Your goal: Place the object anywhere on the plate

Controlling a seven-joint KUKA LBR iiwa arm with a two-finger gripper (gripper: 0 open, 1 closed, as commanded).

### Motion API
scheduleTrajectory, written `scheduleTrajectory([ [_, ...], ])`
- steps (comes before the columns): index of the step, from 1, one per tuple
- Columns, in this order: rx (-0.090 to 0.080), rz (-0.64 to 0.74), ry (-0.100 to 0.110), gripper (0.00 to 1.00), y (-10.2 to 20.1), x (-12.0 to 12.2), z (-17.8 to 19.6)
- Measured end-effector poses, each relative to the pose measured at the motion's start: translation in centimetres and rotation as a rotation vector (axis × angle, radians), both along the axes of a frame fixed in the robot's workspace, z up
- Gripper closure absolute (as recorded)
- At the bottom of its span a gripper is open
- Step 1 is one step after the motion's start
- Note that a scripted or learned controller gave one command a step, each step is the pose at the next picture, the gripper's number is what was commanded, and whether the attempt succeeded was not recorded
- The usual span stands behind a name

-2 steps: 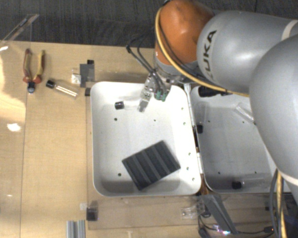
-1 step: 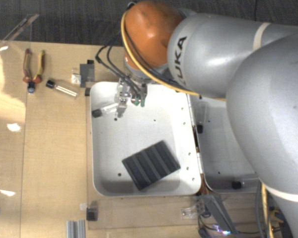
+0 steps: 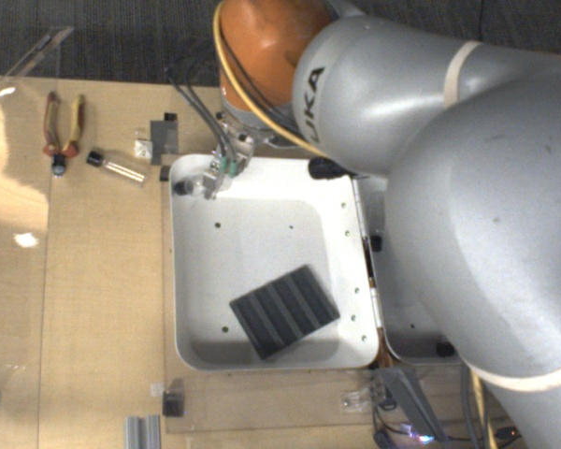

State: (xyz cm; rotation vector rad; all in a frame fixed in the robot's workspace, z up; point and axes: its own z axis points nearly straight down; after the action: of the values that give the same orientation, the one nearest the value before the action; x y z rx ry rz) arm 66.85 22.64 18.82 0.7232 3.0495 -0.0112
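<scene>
The grey arm (image 3: 430, 148) fills the upper right and hides most of the right bin (image 3: 407, 340). Its gripper (image 3: 215, 178) hangs at the far left corner of the left bin (image 3: 192, 344), too small and cluttered to make out its state. A dark ribbed slab (image 3: 283, 311) lies tilted on that bin's floor near the front. Pliers (image 3: 63, 131) rest on the bench (image 3: 93, 297).

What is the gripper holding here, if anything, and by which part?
Cannot be told: the gripper is small and blurred at the left bin's far corner.
</scene>
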Motion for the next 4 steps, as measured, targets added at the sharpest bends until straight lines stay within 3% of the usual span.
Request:
scheduleTrajectory([
  [1, 0.002, 0.002, -0.007, 1.00, 0.1, 0.1, 1.2],
  [2, 0.011, 0.170, -0.003, 1.00, 0.9, -1.5, 8.4],
  [3, 0.012, 0.153, -0.004, 1.00, 0.9, -2.4, 14.7],
  [4, 0.010, 0.236, 0.001, 1.00, 0.9, -1.2, 9.3],
])
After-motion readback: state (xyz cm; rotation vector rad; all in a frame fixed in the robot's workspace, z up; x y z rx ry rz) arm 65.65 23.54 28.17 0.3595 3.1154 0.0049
